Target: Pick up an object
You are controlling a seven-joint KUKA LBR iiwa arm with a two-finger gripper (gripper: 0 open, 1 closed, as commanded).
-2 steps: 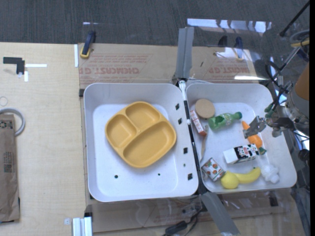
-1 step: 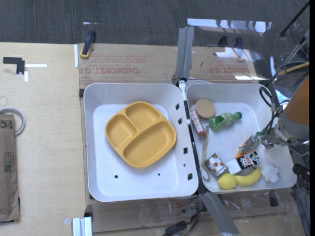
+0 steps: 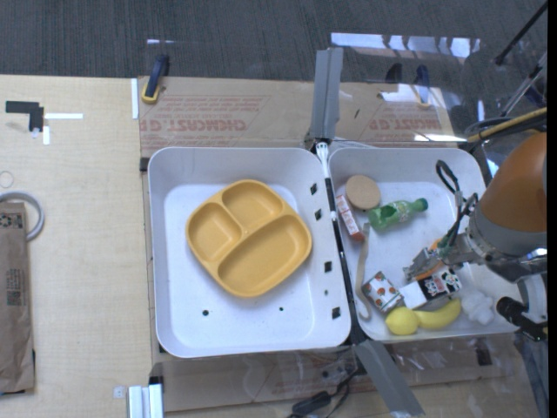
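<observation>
**Inspector:** Start at the left. What is in the left bin (image 3: 165, 259)?

**Assistant:** One yellow tray (image 3: 250, 237) with three compartments, lying flat near the bin's middle. Nothing rests on it.

**Inspector:** And the right bin (image 3: 396, 159)?

**Assistant:** Several candidates. Along the left wall, a red carton (image 3: 348, 217). Toward the back edge, a brown disc (image 3: 363, 192) with a green bottle (image 3: 396, 212) lying on its side just beside it. Near the front edge, a small printed box (image 3: 380, 292), a lemon (image 3: 401, 321) and a banana (image 3: 439, 315) touching each other.

**Inspector:** Position of the gripper (image 3: 428, 270)?

**Assistant:** Low in the right bin, toward the front right corner, just above a black-and-white box (image 3: 432, 288) that sits against the banana. Whether the claw is spread or pressed together, I cannot tell; clutter hides the tips.

**Inspector:** Progress?

**Assistant:** In my judgement, the reach is made, the grasp unconfirmed. Every object appears to rest on the bin floor. Closing and lifting remain.
</observation>
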